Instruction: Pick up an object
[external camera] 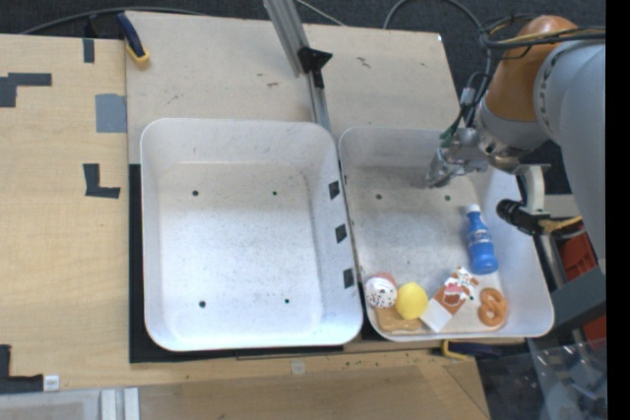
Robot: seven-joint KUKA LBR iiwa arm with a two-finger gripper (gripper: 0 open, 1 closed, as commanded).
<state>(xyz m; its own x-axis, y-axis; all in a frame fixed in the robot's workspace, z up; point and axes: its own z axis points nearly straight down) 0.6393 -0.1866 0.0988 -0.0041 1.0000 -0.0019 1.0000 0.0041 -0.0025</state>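
In the right bin, several small objects lie along the near edge: a white speckled ball, a yellow ball, a red and white toy and an orange ring-shaped piece. A blue bottle lies by the right wall. My gripper hangs low over the far right part of this bin, above bare floor, well apart from the objects. Nothing shows between its fingers.
The left bin sits beside the right one. A grey metal post slants across the back of the bench. A blue and yellow tool lies at the far left corner.
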